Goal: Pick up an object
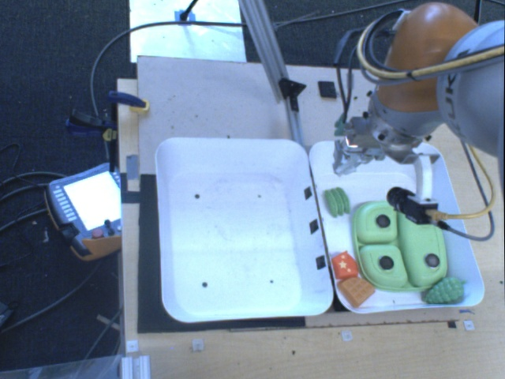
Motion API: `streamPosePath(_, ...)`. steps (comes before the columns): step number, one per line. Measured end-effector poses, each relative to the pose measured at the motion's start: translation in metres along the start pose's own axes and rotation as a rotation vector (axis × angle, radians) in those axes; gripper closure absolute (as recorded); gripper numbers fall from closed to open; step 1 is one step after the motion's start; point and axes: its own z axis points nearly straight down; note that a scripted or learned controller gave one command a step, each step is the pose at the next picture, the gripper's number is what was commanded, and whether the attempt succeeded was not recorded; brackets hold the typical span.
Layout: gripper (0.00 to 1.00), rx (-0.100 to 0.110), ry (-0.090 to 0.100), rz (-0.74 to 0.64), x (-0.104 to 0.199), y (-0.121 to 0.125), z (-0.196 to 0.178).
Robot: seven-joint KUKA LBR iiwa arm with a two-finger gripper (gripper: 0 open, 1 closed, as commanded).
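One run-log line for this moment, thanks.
gripper: above right bin far end | held: nothing seen | nearest: green ridged piece | left bin

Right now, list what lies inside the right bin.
In the right bin: a small ridged green piece, a large light-green block with three dark holes, a red piece, an orange piece, a bumpy green piece. The gripper and arm cover the bin's far part.
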Motion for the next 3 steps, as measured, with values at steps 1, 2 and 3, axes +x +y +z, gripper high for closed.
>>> streamPosePath(1,1.0,0.001,0.0,0.0,0.04,-0.016,0.005)
streamPosePath(2,1.0,0.001,0.0,-0.001,0.091,-0.036,0.002)
streamPosePath(3,0.0,0.0,-0.001,0.005,0.088,-0.036,0.002)
